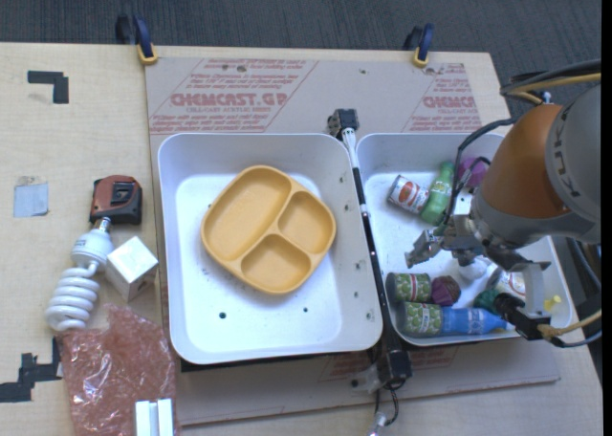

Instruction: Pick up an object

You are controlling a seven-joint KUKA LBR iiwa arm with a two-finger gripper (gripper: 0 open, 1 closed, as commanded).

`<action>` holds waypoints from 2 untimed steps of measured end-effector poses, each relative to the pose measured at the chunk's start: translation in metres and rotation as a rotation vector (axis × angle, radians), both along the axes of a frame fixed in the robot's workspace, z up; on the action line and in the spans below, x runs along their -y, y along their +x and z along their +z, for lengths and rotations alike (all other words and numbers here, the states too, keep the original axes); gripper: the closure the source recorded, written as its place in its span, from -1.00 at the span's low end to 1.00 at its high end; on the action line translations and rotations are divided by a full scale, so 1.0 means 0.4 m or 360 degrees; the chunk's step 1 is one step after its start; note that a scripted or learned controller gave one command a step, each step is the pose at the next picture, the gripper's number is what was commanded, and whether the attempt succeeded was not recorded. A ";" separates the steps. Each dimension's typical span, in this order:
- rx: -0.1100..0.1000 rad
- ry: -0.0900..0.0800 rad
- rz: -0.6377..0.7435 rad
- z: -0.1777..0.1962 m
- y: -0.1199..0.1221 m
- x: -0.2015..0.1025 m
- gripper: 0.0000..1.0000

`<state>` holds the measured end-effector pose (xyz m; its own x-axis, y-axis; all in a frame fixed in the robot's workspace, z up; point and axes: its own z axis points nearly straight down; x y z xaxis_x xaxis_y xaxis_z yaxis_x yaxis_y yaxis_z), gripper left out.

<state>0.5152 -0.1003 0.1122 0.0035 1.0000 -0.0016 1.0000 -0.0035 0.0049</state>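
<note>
The right bin (378,152) holds several small objects. A red and white can (409,195) lies beside a green bottle (440,193) at the back, with a purple item (470,171) behind them. Two green cans (411,286) (421,317), a maroon object (446,289) and a blue bottle (469,321) lie along the front. My gripper (459,248) hangs low over the middle of this bin, just behind the maroon object. The orange wrist band (521,176) hides the bin's right part.
A yellow divided plate (270,228) lies in the left bin (182,310). Left of the bins sit a tape measure (117,200), a spiral light bulb (81,276), a white cube (132,262) and pink bubble wrap (115,367). Cables run along the right edge.
</note>
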 end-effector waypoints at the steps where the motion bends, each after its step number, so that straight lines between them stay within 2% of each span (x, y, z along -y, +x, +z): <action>1: -0.0006 0.0002 0.0004 -0.049 -0.020 -0.014 -1.00; 2: -0.0001 0.0001 0.0003 -0.024 -0.017 -0.012 1.00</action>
